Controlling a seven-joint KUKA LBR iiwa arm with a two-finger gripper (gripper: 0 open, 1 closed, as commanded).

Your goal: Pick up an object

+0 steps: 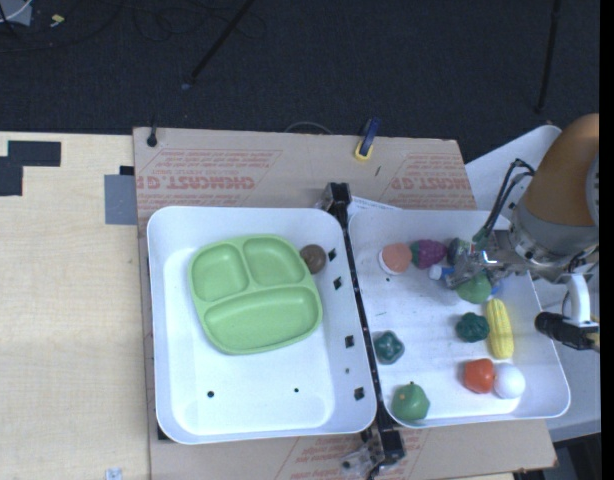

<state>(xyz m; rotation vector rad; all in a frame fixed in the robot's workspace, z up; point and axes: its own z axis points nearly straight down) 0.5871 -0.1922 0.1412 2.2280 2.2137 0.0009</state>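
While my arm (567, 183) reaches in from the right over the right bin (427, 408), my claw (470, 264) hangs low above that bin's upper middle, and I cannot tell from this slant how it is set or whether it has hold of anything. Directly beneath it lies a light green object (475, 290), so near that I cannot say if they touch. Just to the left of the claw sit a purple object (426, 252) and, next to that, a round pinkish-orange piece (395, 258). Below the claw a dark green lump (472, 326) lies just beside a yellow corn cob (500, 328), which points up and down the bin. Near the bin's lower right corner an orange-red object (477, 375) touches a white ball (509, 382). A green apple-like fruit (410, 401) rests at the lower left corner, and another dark green lump (389, 346) sits above it near the left wall.

In the left bin (187, 408) lies a pale green divided plate (255, 293), with a small brown ball (313, 258) just off its upper right edge. Both bins rest on a sheet of cardboard (237, 173) spread on the counter (57, 318).
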